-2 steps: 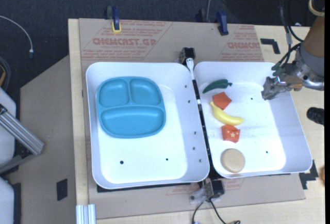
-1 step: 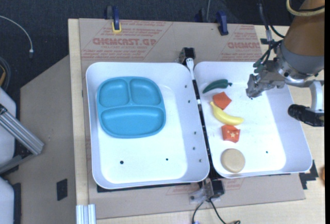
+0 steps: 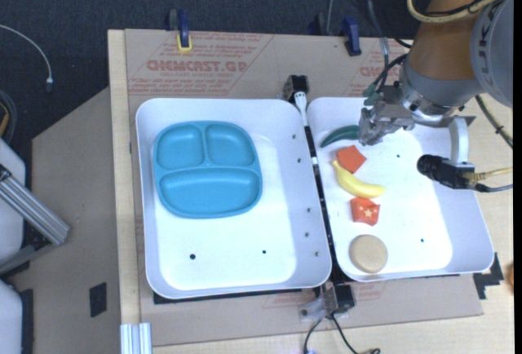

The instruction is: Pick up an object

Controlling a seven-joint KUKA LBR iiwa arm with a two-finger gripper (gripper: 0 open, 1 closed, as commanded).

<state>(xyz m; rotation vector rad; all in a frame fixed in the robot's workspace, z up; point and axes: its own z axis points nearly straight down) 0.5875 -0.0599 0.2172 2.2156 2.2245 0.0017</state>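
Camera view: the gripper (image 3: pixel 369 134) hangs right over a green thing (image 3: pixel 338 134). I cannot tell its grip. An orange block (image 3: pixel 351 158) sits just below.

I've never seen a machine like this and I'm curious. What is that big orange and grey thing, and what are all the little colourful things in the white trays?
It is a robot arm, seen by a camera looking down from above the bench. At its end is a gripper, a two-fingered hand for grabbing things. Two white trays sit side by side. The left bin holds a blue plate with three sections. The right bin holds toy food: a green piece, an orange-red block, a yellow banana, a red piece and a round tan one. The gripper hovers over the green piece, near the block. I can't see anything held between its fingers.
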